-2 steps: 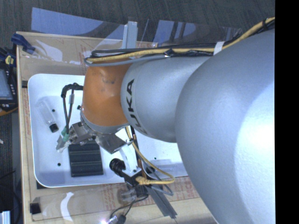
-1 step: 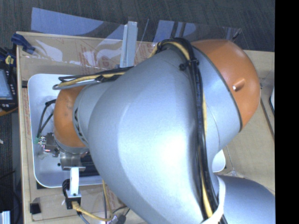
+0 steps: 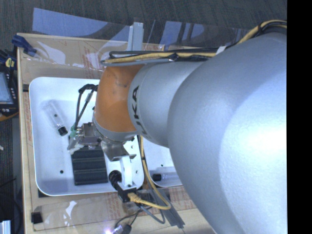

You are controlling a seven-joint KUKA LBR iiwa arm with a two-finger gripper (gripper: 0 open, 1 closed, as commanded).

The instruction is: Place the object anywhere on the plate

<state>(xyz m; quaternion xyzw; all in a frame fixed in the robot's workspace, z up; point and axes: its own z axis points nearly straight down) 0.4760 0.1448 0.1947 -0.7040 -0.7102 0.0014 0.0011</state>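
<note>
Nearest us looms the grey arm [image 3: 219, 130]. The clear tube [image 3: 54, 116], black-capped, lies slanting toward the bin's [image 3: 36, 130] near-right. We cannot tell the claw's [image 3: 87, 155] state.

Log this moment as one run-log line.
arm: over left bin | gripper: low in bin, fingers unclear | clear tube: lying at bin's left, apart from gripper | placement: not confirmed

Arm [image 3: 204, 121] reaches in from right, hangs over middle of bench [image 3: 58, 216]. Left bin [image 3: 36, 130] sits under arm's wrist. Small tube [image 3: 54, 116] lies in left bin, near left wall. Gripper block [image 3: 89, 165] hangs over left bin's front part, right of tube. Another tube [image 3: 165, 178] lies further right, in front of arm.
</note>
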